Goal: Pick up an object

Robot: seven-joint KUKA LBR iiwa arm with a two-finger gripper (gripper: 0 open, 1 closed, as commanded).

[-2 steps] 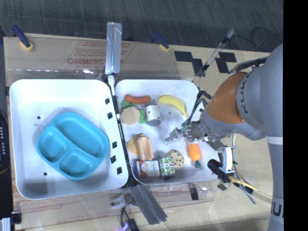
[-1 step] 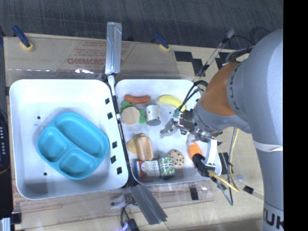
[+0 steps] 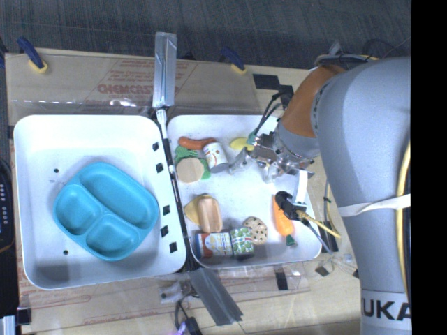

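Observation:
My gripper (image 3: pixel 254 163) hangs low over the upper middle of the right bin (image 3: pixel 307 253), below the grey arm with its orange band. Nothing shows inside it. Just to its left lie a small tin can (image 3: pixel 216 155), a yellow piece (image 3: pixel 239 144) and a red-orange sausage (image 3: pixel 195 144). A round tan item with a green top (image 3: pixel 188 168) lies below the sausage. Further down the bin are a bread loaf (image 3: pixel 204 213), a chocolate-chip cookie (image 3: pixel 255 229), a labelled bottle on its side (image 3: pixel 223 243) and an orange carrot (image 3: pixel 283 220).
The left bin (image 3: pixel 28 138) holds a blue divided plate (image 3: pixel 105 209). A ridge with black clips (image 3: pixel 166 187) separates the two bins. The arm's bulk covers the right bin's right edge. A metal bar (image 3: pixel 164 68) stands at the back between the bins.

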